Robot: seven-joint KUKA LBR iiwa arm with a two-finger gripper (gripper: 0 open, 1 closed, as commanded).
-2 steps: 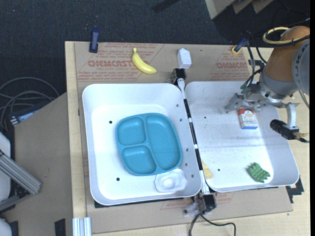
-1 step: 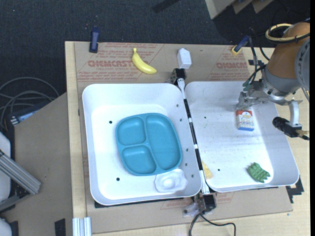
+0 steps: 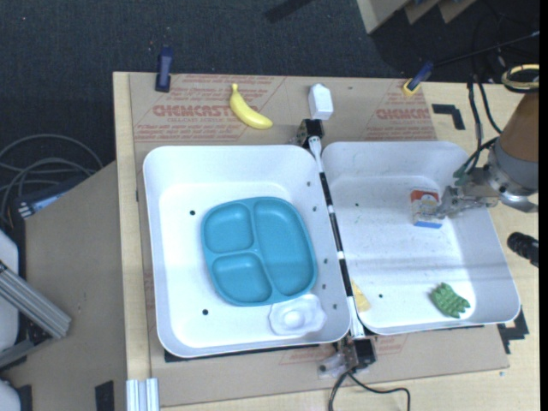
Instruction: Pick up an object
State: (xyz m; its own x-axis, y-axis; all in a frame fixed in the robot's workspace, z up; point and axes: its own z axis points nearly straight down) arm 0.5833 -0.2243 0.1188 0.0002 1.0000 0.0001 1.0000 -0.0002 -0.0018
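The arm (image 3: 522, 148) reaches into the right bin (image 3: 479, 255) from the right, and its gripper (image 3: 445, 199) sits low over a small red, white and blue item (image 3: 425, 207) near the middle of that bin's far half. The gripper touches or nearly touches this item, but whether it has closed on it I cannot tell: the tip is small, dark and blurs into the item's edge. So the pick looks to be at the reach-and-grasp stage, with the lift not yet done, since the item appears to lie on the bin floor. A green toy (image 3: 449, 300) lies well apart in the near right corner (another possible target). The left bin (image 3: 171, 187) bears a blue tray (image 3: 257, 249) and a white cup (image 3: 294, 318). A banana (image 3: 248, 110) lies on the bench behind the bins. The arm is cut off at the frame edge, and what the small item is stays unclear.
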